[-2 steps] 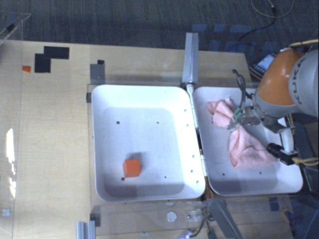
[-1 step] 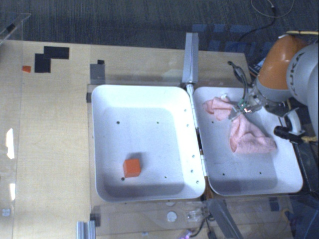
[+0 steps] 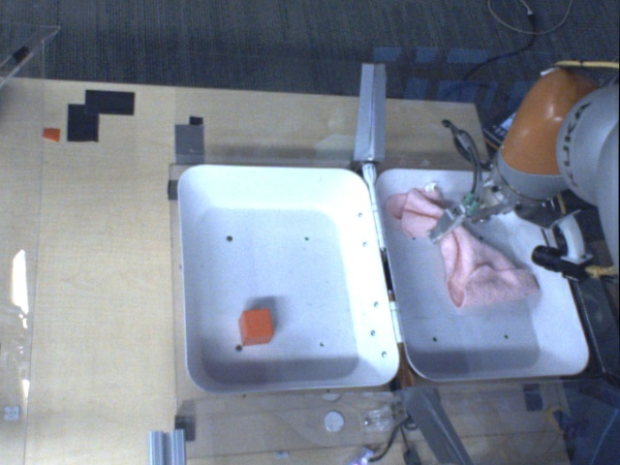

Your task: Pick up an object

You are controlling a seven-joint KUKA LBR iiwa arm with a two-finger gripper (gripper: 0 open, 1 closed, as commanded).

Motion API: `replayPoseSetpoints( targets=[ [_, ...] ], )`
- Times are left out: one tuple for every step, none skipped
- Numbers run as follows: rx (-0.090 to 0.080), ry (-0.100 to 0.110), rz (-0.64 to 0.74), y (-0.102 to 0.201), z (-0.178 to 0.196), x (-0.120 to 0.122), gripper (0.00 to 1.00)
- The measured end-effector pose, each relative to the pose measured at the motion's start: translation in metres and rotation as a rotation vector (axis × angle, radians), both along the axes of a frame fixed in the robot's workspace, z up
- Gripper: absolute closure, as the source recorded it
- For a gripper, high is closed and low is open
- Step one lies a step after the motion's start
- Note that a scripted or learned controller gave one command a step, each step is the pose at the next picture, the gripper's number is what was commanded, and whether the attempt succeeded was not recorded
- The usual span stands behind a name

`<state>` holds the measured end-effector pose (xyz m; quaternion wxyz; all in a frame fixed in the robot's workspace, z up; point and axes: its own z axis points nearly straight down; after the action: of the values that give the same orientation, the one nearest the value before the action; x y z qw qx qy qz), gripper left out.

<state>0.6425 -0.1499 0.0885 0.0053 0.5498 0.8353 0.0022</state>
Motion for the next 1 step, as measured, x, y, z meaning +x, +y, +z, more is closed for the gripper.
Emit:
replayPoseSetpoints(
  targets=[
    [-0.002,-0.01,0.005,0.0017,0.0133,0.0031,1.0]
  ],
)
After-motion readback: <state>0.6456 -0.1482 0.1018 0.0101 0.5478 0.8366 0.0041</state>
